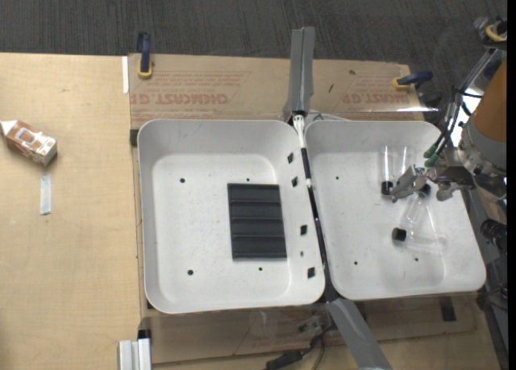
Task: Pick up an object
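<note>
A black ribbed rectangular block (257, 221) lies flat in the middle of the left bin (161, 199). In the right bin (355, 280) lies a clear plastic item (419, 223) with a small black cap (398, 234) at its near end. Another clear piece (393, 160) stands a little farther back. My gripper (408, 185) reaches in from the right and hangs low over the right bin, just above and behind the clear plastic item. Nothing can be made out as held in it.
A grey divider post (301, 70) rises between the two bins at the back. A small orange and white box (31, 143) lies on the wooden bench far left. Clamps (143, 54) hold the cardboard behind the bins.
</note>
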